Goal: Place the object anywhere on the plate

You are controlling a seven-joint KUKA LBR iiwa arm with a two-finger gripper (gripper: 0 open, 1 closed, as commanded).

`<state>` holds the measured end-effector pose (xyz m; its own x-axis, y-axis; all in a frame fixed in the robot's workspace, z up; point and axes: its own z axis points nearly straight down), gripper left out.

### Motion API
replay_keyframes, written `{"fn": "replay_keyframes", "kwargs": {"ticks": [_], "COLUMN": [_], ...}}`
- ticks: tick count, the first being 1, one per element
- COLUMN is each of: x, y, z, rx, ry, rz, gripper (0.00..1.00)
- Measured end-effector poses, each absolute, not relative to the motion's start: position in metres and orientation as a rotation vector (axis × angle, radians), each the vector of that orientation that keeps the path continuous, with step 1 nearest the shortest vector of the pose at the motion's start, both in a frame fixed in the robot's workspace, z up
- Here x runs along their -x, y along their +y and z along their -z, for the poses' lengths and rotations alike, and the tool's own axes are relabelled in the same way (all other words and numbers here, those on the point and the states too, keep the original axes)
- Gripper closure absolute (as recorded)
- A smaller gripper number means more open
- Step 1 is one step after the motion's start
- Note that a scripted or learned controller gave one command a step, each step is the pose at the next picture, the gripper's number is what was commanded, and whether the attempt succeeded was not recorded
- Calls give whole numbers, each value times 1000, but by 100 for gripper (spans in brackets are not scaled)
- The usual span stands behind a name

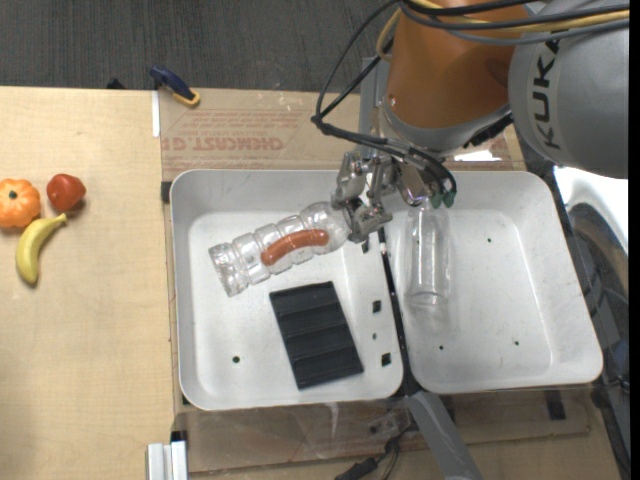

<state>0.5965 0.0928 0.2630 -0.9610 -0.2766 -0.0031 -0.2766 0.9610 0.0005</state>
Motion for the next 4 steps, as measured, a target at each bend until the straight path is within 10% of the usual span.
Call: {"fn": "replay_keyframes", "kwargs": {"ticks": [1,3,4], "x": [-511,-569,-569], "y": [134,34,34], "z": [-103,-192,-192], "rx": [557,341,341], "ry": [3088,3119,3119], "rz": [21,0,0], "gripper": [100,100,0]}}
